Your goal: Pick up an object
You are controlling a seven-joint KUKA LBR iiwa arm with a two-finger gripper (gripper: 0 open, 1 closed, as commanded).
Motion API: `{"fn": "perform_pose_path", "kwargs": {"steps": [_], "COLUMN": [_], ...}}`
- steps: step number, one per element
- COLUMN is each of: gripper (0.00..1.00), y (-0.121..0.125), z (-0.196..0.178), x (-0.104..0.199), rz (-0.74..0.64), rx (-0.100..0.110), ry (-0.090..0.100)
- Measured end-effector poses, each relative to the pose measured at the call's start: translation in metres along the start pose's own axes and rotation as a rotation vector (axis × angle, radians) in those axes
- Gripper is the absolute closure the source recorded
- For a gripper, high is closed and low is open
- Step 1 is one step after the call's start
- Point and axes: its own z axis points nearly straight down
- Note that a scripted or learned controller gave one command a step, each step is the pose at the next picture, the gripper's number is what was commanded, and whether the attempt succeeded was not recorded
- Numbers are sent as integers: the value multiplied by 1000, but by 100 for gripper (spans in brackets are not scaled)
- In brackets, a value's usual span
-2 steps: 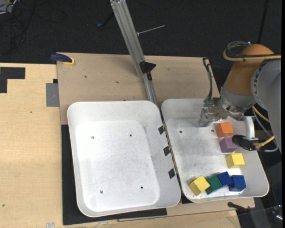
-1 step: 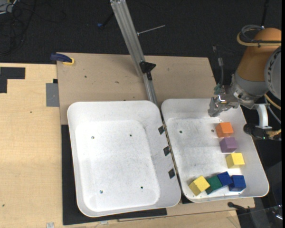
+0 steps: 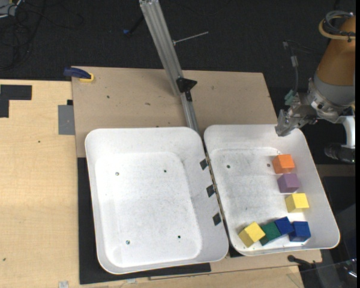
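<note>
Several small blocks lie in the right bin (image 3: 240, 155). An orange block (image 3: 283, 163), a purple block (image 3: 288, 182) and a yellow block (image 3: 297, 201) run down its right side. Along the front edge sit another yellow block (image 3: 251, 233), a green block (image 3: 270, 231) and two blue blocks (image 3: 292, 228). My gripper (image 3: 286, 125) hangs over the bin's far right corner, above and behind the orange block, with nothing seen between its fingers. The arm's orange band and grey wrist (image 3: 336, 89) reach in from the right.
The left bin (image 3: 108, 155) stands beside the right one, joined by black clips (image 3: 210, 189). A slanted metal rail (image 3: 168, 53) rises behind the bins. A blue and yellow clamp (image 3: 79, 74) sits at the board's far left corner.
</note>
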Motion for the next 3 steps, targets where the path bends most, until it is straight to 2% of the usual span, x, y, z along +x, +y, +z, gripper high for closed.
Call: {"fn": "perform_pose_path", "kwargs": {"steps": [1,2,3], "gripper": [100,100,100], "y": [0,-7,-20], "z": [-9,-17,-5], "x": [0,53,99], "rz": [-4,-5,-5], "rx": [5,8,11], "ry": [2,5,5]}}
